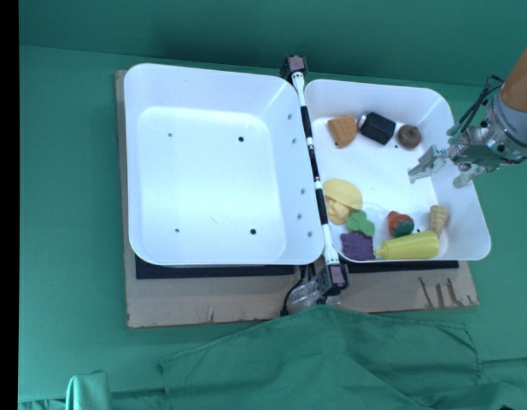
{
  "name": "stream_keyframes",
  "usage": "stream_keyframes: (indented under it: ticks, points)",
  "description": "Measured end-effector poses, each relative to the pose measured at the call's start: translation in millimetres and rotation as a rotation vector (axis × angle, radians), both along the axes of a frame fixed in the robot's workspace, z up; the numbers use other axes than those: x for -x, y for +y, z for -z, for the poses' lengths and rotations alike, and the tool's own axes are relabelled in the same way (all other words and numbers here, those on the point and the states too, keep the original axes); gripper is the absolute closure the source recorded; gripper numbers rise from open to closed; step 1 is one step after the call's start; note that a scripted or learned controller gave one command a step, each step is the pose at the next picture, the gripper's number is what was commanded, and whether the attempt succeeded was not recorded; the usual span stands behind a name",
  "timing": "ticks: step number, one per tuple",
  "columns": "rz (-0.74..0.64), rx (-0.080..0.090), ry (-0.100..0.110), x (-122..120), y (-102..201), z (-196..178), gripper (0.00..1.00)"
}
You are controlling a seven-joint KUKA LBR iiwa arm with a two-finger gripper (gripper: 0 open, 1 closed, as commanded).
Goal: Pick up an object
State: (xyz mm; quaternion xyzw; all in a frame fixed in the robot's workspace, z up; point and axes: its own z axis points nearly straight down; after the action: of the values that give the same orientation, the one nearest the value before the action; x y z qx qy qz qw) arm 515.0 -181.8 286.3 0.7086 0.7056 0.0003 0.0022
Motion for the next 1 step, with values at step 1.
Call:
stream_keyframes:
  ticks: [1]
  points:
    - [0.0,0.0,0.0,0.0,0.0,0.0,0.0]
